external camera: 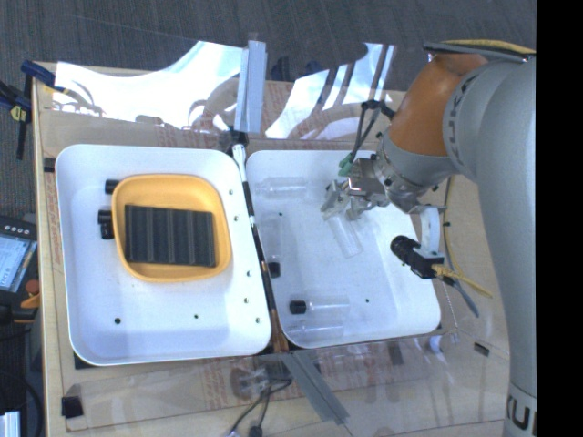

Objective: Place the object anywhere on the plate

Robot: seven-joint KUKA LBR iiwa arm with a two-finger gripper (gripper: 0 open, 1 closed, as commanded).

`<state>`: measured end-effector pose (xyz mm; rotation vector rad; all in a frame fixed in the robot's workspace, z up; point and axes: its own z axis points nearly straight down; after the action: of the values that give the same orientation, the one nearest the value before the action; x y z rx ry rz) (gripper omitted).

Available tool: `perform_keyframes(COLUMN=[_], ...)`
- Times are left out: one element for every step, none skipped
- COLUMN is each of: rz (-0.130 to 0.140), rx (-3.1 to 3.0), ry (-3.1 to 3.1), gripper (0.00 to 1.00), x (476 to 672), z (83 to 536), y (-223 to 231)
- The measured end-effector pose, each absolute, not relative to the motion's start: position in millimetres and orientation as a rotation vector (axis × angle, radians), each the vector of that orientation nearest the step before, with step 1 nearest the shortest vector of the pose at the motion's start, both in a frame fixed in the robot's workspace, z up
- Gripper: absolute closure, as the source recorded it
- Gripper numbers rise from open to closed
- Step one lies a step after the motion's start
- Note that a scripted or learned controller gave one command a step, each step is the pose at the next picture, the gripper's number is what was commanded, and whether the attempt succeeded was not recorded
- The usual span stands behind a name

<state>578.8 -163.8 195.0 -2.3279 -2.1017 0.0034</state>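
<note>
The pincer (342, 200) hung over the right bin's (401, 321) far middle; whether it gripped anything I could not tell. A clear vial (321, 308) lay near that bin's front-left corner. Pickup seemed pending, the plate (171, 189) waiting in the left bin (82, 326).

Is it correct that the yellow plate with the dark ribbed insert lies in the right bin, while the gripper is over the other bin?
Not quite. The camera view shows the yellow plate in the left bin; the gripper is over the right bin.
</note>
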Motion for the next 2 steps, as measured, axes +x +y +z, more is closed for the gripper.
perform_keyframes(rz=[0.001,-0.001], rx=[-2.049,-1.773], ry=[-2.381,-2.595], gripper=[1.00,1.00], x=[611.9,650.4], z=[210,232], y=[-129,-101])
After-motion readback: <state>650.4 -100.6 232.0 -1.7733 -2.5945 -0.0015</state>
